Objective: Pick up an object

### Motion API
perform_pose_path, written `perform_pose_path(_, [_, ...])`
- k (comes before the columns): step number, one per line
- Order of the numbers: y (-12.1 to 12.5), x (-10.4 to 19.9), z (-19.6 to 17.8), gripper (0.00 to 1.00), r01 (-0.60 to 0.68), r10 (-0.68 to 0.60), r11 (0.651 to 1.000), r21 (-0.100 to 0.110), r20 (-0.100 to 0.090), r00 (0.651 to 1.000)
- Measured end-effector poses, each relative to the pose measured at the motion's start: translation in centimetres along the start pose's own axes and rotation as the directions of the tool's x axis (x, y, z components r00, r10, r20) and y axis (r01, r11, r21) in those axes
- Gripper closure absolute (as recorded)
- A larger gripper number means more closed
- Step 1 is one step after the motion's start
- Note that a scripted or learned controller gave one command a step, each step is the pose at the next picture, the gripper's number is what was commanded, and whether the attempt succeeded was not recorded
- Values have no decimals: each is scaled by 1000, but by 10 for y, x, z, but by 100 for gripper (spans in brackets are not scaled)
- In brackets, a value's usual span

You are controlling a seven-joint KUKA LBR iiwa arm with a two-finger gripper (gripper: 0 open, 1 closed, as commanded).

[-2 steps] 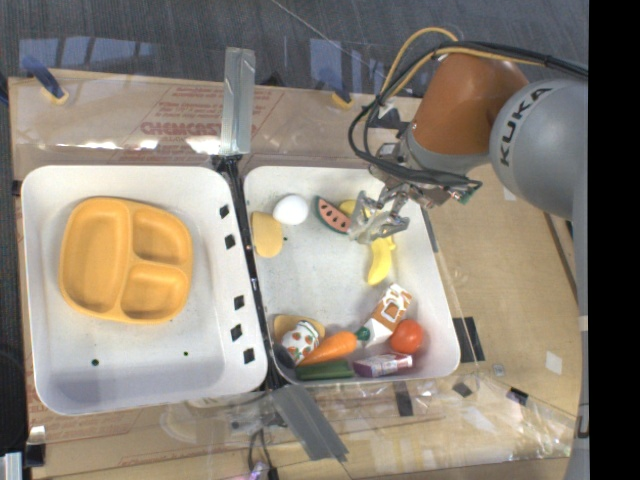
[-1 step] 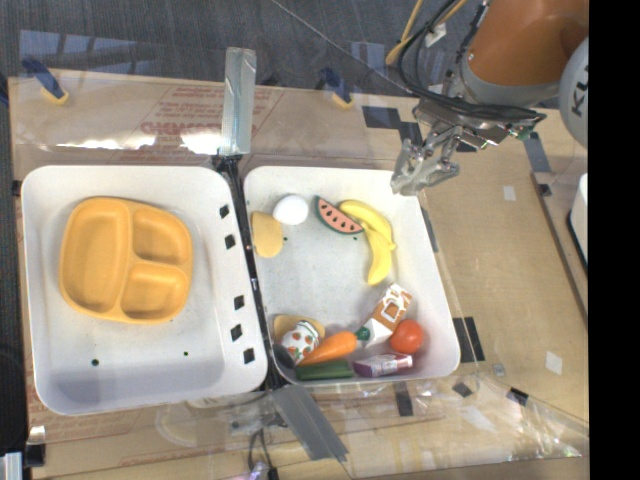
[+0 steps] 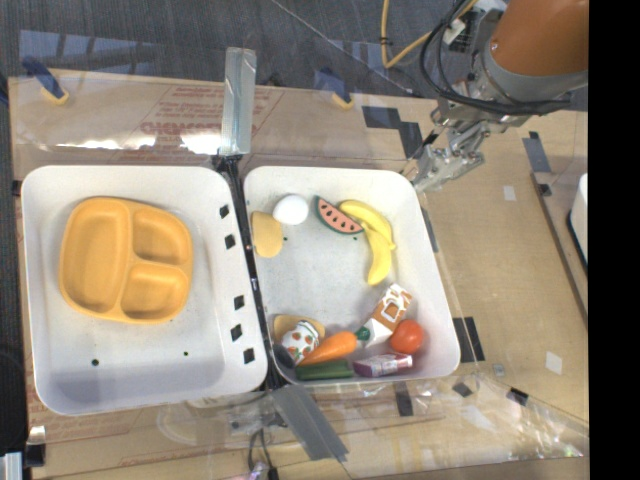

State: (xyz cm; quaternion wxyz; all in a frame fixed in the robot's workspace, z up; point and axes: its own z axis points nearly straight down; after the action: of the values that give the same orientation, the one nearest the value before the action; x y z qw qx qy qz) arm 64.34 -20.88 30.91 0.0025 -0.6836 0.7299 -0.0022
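We see the gripper (image 3: 443, 161) above the far right corner of the right bin (image 3: 432, 258); we cannot tell its state. The banana (image 3: 378, 243) lies inside that bin, beside the watermelon slice (image 3: 337, 216).

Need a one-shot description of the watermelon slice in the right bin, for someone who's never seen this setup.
Start at the right white bin, the one without the yellow divided tray. Along its far wall, the watermelon slice sits between a white egg and a banana. It is the only wedge there: red flesh with dark seeds and a green rind along its curved edge.
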Motion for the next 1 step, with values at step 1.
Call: perform_pose_path(1, [2,0,165,100,140,-139,990,-19,9,990])
